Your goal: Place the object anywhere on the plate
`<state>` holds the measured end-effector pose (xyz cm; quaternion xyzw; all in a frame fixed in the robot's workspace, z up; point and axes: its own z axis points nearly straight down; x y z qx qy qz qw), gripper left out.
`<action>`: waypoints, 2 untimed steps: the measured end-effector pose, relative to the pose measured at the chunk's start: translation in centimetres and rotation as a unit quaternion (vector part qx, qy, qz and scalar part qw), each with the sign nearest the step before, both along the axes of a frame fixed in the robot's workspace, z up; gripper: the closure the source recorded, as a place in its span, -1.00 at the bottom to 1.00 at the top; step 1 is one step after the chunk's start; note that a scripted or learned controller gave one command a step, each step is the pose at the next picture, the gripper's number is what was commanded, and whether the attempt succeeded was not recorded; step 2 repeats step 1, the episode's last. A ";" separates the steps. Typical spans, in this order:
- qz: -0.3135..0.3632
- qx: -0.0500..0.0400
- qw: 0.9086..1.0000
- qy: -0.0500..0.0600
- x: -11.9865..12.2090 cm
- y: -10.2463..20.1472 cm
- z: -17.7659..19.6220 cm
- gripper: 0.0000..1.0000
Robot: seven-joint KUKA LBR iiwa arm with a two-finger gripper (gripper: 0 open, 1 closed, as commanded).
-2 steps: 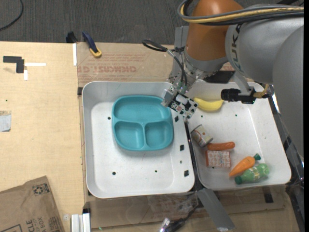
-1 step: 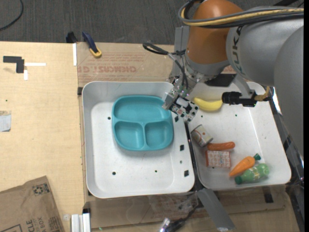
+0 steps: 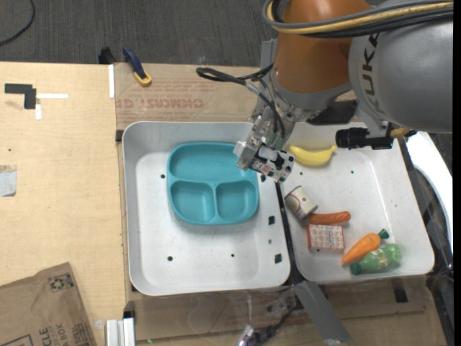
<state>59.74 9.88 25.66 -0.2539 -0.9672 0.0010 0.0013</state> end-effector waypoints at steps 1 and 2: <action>0.000 0.000 1.000 0.000 0.0 -0.1 0.0 -1.00; 0.000 0.000 1.000 0.000 0.0 -0.1 0.0 -1.00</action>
